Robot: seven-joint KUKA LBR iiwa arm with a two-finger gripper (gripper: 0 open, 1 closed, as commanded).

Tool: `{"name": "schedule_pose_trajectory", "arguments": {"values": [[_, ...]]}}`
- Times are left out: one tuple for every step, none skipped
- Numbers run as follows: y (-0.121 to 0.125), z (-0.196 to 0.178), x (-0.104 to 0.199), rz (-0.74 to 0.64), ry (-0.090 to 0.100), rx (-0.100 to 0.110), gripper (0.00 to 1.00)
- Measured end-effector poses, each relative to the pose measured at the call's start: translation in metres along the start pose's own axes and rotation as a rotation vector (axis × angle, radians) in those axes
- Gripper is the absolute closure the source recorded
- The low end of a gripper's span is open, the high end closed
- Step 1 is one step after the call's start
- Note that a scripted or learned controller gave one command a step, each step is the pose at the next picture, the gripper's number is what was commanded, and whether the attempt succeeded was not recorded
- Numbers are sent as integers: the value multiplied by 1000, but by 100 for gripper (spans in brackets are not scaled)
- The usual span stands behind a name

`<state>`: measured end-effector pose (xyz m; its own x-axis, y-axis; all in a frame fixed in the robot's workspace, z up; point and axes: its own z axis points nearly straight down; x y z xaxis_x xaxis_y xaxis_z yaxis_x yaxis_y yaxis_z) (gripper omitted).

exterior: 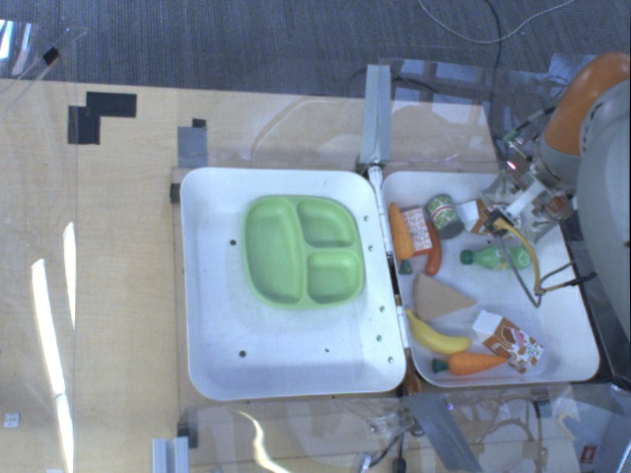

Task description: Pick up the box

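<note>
I see a shallow white left bin [197,294] bearing a light green three-compartment plastic plate [301,251] near its middle. The shallow white right bin [582,348] beside it is crowded. A dark green tin can [444,215] lies towards its far side, with a green plastic bottle [493,257] on its side nearer me. A tan wedge-shaped piece [444,297] sits mid-bin, touching a yellow banana [437,335], and an orange carrot [475,364] lies just beside the banana at the near edge.

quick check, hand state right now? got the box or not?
Hand: cannot be told; it sits over the back of the right bin, nothing visibly in it. A box lies at the bin's front, apart from it.
</note>
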<state>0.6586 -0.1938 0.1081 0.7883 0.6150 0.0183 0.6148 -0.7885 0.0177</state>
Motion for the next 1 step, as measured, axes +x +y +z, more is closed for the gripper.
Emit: {"name": "schedule_pose_trajectory", "arguments": {"values": [[-61, -3, -8, -86, 8, -16, 0]]}}
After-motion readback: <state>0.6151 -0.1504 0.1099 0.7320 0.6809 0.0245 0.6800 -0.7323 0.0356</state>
